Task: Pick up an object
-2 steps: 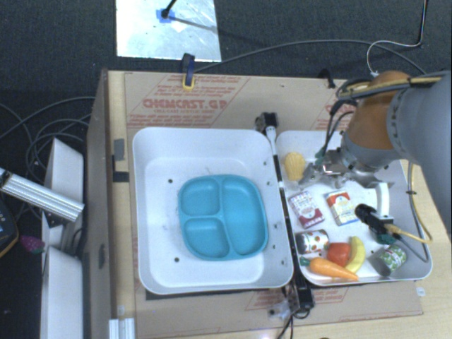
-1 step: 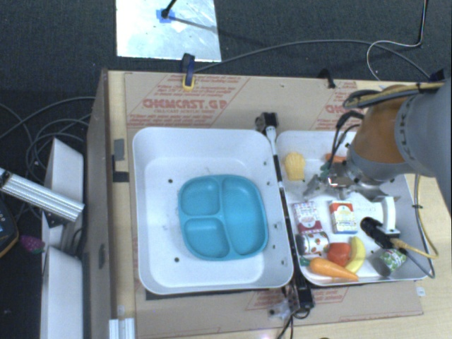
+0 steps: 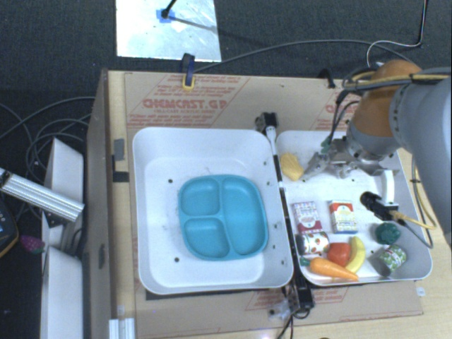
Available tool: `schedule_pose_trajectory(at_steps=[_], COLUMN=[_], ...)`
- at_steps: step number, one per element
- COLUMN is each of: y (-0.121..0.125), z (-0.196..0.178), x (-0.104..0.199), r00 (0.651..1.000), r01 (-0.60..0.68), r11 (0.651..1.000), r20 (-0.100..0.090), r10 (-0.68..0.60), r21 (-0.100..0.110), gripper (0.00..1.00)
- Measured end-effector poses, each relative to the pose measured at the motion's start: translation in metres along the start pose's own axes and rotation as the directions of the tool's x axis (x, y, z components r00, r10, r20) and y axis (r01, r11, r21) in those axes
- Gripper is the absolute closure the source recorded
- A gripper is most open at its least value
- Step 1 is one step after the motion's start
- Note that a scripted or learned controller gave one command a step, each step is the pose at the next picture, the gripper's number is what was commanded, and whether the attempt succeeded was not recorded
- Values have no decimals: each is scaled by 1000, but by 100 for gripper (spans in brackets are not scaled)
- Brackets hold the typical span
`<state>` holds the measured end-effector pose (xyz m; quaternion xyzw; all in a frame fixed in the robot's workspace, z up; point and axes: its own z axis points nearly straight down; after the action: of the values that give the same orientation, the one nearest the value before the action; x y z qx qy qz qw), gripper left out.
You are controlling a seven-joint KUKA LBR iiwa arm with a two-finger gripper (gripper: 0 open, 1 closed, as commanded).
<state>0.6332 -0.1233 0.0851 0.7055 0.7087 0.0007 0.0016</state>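
Note:
My gripper (image 3: 326, 169) hangs low over the back of the right bin (image 3: 417, 256), open, with nothing between its fingers. A yellow corn-like piece (image 3: 291, 166) lies just to its left, against the bin's left wall. Nearer the front lie two small red-and-white boxes (image 3: 305, 215) (image 3: 344, 216). A printed can (image 3: 312, 243), a red tomato (image 3: 339, 252), a banana (image 3: 357, 253) and a carrot (image 3: 333, 268) crowd the front edge. A dark green round thing (image 3: 387, 232) and a green can (image 3: 390, 258) sit at the front right.
The left bin (image 3: 162, 161) holds a blue divided plate (image 3: 222, 215). A ridge where the two bins meet (image 3: 277, 189) runs just left of the corn piece. The grey arm (image 3: 417, 119) reaches in over the right bin's far right corner.

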Motion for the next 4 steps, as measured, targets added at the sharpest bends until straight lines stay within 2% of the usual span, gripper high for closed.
schedule_pose_trajectory(at_steps=[1, 2, 3, 4], y=[-67, -88, -66, 20], z=[1, 0, 1, 0], x=[-15, 6, 13, 9], r00=[1000, 1000, 1000, 1000], r01=[-4, -5, -2, -2], r11=[1000, 1000, 1000, 1000], r20=[0, 4, -1, -1], r10=[4, 5, 2, 2], r21=[2, -1, 2, 2], gripper=[0, 0, 0, 0])
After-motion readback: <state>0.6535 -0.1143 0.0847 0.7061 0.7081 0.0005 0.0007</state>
